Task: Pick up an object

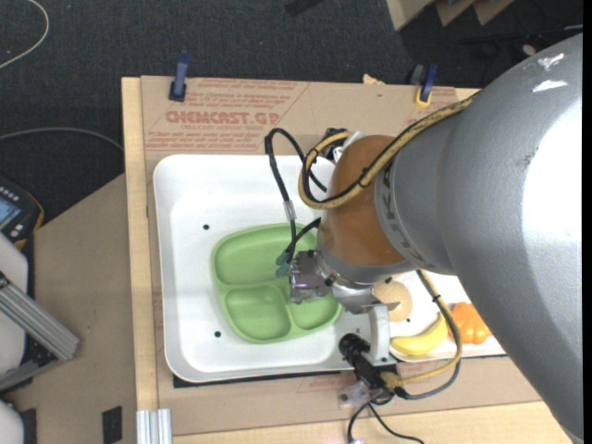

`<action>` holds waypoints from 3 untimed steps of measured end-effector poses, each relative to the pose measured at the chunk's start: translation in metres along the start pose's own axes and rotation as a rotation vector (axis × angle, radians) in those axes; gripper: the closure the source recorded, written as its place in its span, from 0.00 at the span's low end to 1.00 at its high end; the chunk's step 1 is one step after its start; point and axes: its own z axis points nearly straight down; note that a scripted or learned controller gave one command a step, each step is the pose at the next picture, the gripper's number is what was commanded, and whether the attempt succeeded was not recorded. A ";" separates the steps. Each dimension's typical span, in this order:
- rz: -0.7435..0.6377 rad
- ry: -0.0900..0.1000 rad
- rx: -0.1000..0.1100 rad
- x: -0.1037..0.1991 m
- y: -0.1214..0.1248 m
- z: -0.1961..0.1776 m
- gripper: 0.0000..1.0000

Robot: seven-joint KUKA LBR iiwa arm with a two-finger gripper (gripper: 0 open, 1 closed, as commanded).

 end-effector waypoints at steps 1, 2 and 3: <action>0.001 0.003 -0.019 0.077 0.004 -0.103 1.00; 0.009 -0.001 -0.020 0.104 0.061 -0.168 1.00; 0.012 0.000 -0.027 0.085 0.076 -0.308 1.00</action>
